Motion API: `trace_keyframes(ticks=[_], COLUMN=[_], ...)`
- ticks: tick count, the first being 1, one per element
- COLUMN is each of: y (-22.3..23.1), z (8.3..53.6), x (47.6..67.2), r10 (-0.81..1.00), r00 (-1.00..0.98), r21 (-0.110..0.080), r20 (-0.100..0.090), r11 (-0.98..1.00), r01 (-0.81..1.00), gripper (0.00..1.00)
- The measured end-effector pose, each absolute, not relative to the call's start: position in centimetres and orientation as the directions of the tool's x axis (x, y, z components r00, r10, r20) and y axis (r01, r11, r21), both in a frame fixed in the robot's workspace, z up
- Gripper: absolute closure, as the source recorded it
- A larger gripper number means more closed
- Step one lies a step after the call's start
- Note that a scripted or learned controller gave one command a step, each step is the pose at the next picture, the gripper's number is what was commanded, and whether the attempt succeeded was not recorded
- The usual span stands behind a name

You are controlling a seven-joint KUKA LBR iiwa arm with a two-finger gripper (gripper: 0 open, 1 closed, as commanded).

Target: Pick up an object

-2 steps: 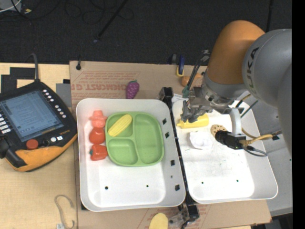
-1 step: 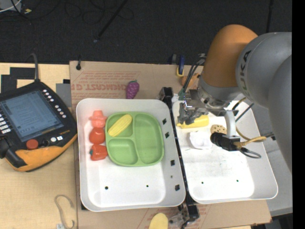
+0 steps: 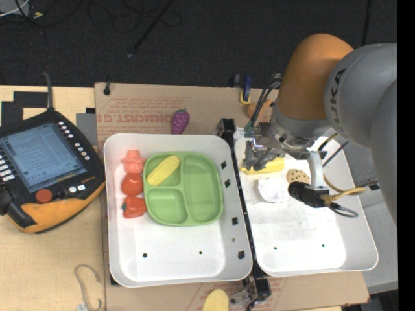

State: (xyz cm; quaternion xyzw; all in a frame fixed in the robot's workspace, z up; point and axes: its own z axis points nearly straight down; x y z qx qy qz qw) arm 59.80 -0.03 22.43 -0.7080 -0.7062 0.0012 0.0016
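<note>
Currently I judge the pick to be at its approach stage, with nothing lifted yet. From my seat the arm (image 3: 337,89) dominates the right of the camera view, its grey bulk and orange band leaning over the far end of the right bin (image 3: 311,238). The near part of that bin's floor is bare. The left bin (image 3: 168,251) carries a green divided plate (image 3: 194,199) with a toy corn cob (image 3: 162,169) in one compartment. A column of red and pink toy foods (image 3: 132,185) sits just beside the plate's left rim. I judge none of that to be in play now.

The gripper (image 3: 255,149) hangs low near the right bin's far-left corner, directly above a yellow block (image 3: 271,167). That block looks to me like the likely target. It rests on the bin floor, and I see no gap under it. Whether the claw is apart or together I cannot tell, as the wrist hardware hides it. Just near the block lie a crumpled white lump (image 3: 271,190) and a small speckled cookie (image 3: 298,174), both untouched on the floor.

What remains, as I read it, is the whole grasp: closing on the block, then raising it clear of the bin.
</note>
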Motion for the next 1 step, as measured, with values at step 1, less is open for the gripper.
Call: trace_keyframes(ticks=[1], y=[-0.26], z=[21.87], x=[59.59], r10=[1.0], r00=[0.0], r21=[-0.004], r20=[0.0], r11=[0.0], r01=[1.0], gripper=[1.0])
